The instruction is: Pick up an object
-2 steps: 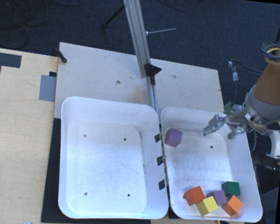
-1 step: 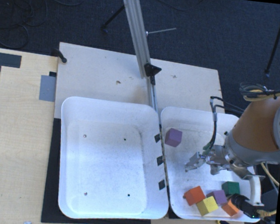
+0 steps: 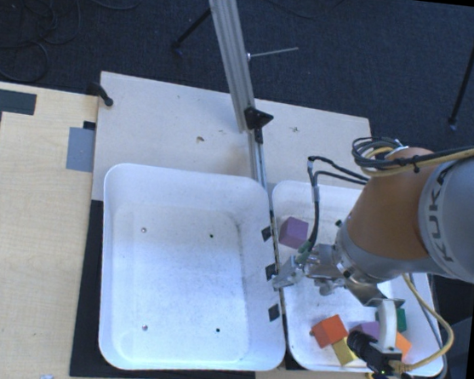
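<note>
- Bins were set side by side on the bench: the left bin at 9 o'clock of the right bin.
- The arm was reached over the right bin from 3 o'clock, its orange band uppermost.
- The gripper was seen low at the right bin's 9 o'clock wall, beside the divider; how far it stood open could not be told, and nothing was seen held.
- A purple block lay just at 12 o'clock of the gripper.
- An orange block lay at the bin's 6 o'clock end, touching a yellow block at its 5 o'clock.
- A green piece showed at 3 o'clock, partly hidden.
</note>
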You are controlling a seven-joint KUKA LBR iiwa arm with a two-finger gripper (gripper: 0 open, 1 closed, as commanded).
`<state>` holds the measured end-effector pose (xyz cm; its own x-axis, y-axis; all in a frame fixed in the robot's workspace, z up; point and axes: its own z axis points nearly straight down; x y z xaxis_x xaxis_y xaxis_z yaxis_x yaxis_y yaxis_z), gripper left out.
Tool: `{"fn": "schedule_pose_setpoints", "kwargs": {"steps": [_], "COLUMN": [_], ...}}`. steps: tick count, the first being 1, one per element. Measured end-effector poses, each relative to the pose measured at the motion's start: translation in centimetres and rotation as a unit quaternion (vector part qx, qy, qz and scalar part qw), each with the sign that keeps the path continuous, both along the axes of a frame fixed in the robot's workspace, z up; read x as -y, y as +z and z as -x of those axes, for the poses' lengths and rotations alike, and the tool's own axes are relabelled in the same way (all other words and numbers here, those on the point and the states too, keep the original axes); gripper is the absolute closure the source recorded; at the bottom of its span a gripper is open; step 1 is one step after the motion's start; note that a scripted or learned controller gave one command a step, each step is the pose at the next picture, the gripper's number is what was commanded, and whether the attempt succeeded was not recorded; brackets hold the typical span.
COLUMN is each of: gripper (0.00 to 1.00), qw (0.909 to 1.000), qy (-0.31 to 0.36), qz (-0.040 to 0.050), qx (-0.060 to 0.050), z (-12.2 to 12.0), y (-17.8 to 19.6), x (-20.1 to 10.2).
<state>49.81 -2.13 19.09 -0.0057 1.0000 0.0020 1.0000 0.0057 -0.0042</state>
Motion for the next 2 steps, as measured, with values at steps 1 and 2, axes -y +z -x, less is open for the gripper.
{"fn": "schedule_pose_setpoints", "kwargs": {"steps": [1,2], "gripper": [0.00,0.00], "qw": [1.0000,1.0000], "qy": [-0.006,-0.002], "qz": [0.0031,0.0000], "qx": [0.003,-0.002], "z": [-1.2,-2.9], "y": [5.3,-0.6], "x": [9.2,7.7]}}
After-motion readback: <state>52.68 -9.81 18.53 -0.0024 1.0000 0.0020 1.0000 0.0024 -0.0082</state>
